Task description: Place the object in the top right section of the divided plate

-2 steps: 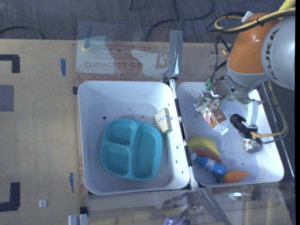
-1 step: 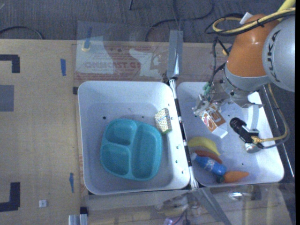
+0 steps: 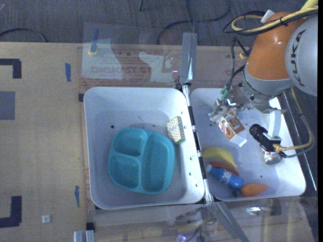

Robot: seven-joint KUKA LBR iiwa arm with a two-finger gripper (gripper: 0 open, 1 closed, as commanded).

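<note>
Over in the right bin (image 3: 295, 183) the gripper (image 3: 225, 106) sits against a small carton (image 3: 231, 125), print too blurry to read, maybe juice. Can't tell its state. Left bin (image 3: 96, 105) has the blue divided plate (image 3: 141, 160).

A teal divided plate (image 3: 142, 160) lies in the left bin (image 3: 101, 110); just beyond its upper-right rim rests a small patterned block (image 3: 175, 129). The gripper (image 3: 224, 110) hovers right of the plate, over a carton (image 3: 230, 125).
</note>
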